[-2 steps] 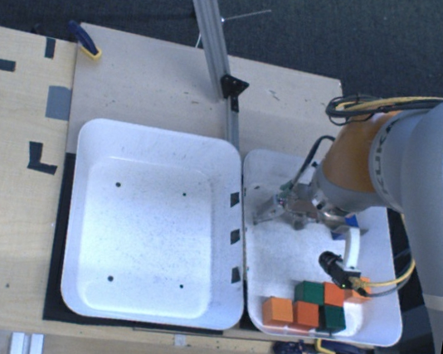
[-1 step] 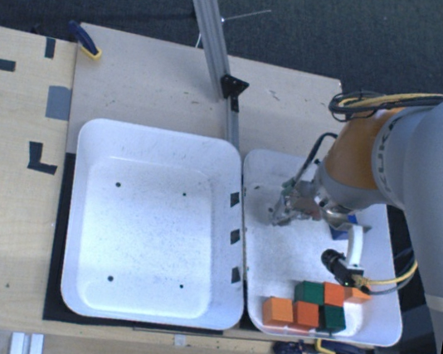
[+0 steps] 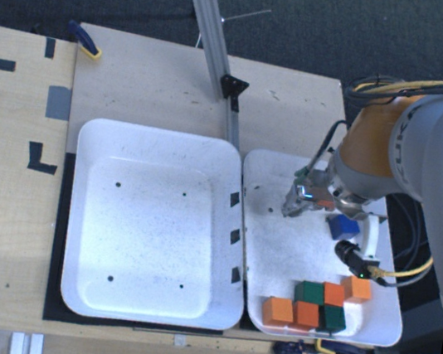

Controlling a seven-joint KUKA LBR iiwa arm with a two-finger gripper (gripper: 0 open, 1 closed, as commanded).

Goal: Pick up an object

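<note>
Reaching in from the right edge of the frame, grey arm (image 3: 429, 139) with orange band bent down over the right bin (image 3: 264, 246). Claw (image 3: 294, 207) lowered into the upper part of that bin, tips near the bin floor, nothing visibly held; how far open, impossible to tell. Blue block (image 3: 343, 227) just right of the claw, apart from the tips. Cluster of orange and green blocks (image 3: 313, 307) well below the claw, at the bin's lower right; one more orange block (image 3: 359, 288) near the right rim. Left bin (image 3: 93, 142) on the table (image 3: 0, 194), well left of the claw.
</note>
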